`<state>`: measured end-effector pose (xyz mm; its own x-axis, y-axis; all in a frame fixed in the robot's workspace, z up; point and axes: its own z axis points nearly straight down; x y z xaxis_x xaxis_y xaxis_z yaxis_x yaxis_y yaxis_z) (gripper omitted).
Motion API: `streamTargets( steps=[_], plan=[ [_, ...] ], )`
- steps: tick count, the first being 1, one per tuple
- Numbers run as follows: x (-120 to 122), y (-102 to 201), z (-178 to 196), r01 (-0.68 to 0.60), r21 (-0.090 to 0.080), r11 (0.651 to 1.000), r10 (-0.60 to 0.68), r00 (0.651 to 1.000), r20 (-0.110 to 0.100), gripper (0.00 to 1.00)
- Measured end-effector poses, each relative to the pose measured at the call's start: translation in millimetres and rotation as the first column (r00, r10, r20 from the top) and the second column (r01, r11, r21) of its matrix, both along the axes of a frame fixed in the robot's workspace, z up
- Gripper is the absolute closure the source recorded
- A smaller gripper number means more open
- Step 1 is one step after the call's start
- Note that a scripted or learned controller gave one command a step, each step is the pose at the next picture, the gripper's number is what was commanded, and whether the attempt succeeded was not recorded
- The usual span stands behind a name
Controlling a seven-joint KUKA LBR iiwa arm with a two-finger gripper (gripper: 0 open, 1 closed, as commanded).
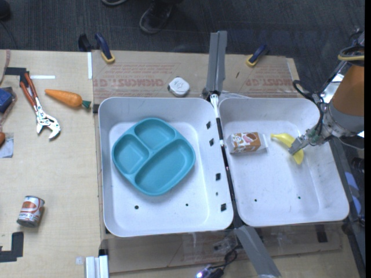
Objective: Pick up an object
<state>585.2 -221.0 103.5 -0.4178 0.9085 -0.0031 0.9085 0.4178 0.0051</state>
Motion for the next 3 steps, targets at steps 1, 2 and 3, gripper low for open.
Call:
streamTargets(
  steps=[1,2,3],
  plan=[
    [34.6,66.7,119.5,0.109,0.000,0.994,-0.109,0.994,-0.003,1.00],
    [53.1,98.7,153.4,0.137,-0.001,0.991,-0.137,0.991,-0.004,1.00],
    [53.0,98.5,153.2,0.137,-0.001,0.991,-0.137,0.991,-0.004,0.00]
  ],
)
